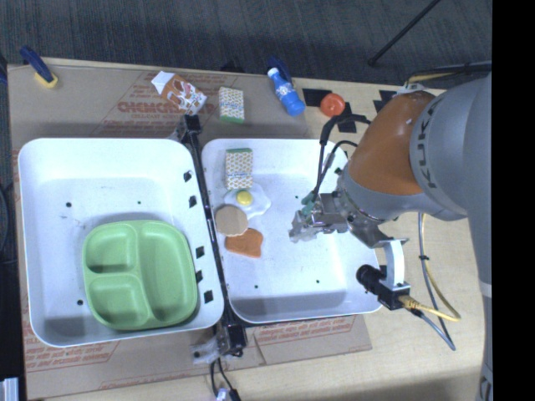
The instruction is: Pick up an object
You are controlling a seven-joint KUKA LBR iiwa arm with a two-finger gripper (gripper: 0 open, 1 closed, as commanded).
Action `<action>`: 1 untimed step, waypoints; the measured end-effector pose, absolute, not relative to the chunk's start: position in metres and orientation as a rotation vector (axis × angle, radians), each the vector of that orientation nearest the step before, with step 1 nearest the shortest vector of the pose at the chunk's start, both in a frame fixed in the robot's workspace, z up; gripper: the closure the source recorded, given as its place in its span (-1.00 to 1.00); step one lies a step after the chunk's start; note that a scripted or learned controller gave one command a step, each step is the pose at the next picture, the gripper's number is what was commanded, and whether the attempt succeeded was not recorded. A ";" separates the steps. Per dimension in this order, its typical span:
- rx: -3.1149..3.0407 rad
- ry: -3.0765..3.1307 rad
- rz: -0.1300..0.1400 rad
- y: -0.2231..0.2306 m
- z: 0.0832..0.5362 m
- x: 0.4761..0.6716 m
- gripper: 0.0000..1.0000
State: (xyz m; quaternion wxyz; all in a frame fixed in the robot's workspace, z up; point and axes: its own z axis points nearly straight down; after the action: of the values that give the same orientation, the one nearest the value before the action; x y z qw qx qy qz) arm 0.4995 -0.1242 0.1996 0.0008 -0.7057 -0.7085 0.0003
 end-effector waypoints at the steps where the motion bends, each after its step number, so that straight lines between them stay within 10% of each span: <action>1: -2.215 -2.224 0.001 -0.164 0.203 0.476 1.00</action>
State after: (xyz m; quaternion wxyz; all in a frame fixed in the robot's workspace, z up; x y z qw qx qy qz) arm 0.4764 -0.1640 0.2033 0.0011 -0.7057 -0.7086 0.0004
